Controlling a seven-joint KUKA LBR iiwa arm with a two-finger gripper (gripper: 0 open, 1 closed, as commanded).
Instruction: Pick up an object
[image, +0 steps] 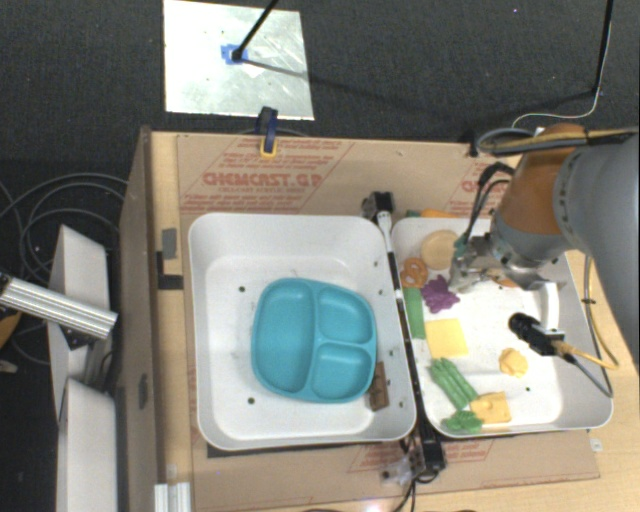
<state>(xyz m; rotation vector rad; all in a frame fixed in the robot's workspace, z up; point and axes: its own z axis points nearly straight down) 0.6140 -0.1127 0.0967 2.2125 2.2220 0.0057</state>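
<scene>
Green bean pods (455, 397) and yellow wedge (491, 407) at near edge of right bin (585, 400); gripper (468, 272) low in that bin's far-left corner.

Gripper's grip can't be read: wrist and grey body cover the tips. Nothing seen held. Purple toy (438, 295) lies just at 7 o'clock of the gripper, touching or nearly so, the likeliest pick. Tan round piece (438, 247) at 10 o'clock, pretzel (414, 270) at 9. Yellow square (446, 337) further at 7. Purple toy lumpy, no clear long axis. Left bin (215, 300) holds blue divided plate (314, 340), well apart.
</scene>
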